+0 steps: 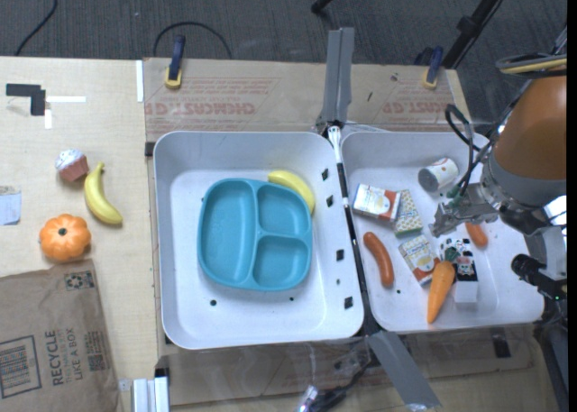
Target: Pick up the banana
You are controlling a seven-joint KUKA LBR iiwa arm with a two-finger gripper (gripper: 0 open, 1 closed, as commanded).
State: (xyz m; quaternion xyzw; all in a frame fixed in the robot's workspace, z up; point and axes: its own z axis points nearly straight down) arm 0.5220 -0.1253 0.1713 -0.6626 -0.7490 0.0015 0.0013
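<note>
Banana (294,187) lies untouched beside the blue plate (255,234) in the left bin (180,311); my claw (453,218), grip unreadable, hovers over the right bin (505,311).

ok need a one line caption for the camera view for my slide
KUKA arm's gripper over the right bin of toy food, while a banana lies beside the blue tray in the left bin.

A banana (294,188) is lying in the left bin (180,248), touching the back right corner of a blue divided plate (256,233). The gripper (453,218) is hanging over the right bin (505,311), near a carrot (440,288), a sausage (379,259) and a white cup (438,174).
</note>
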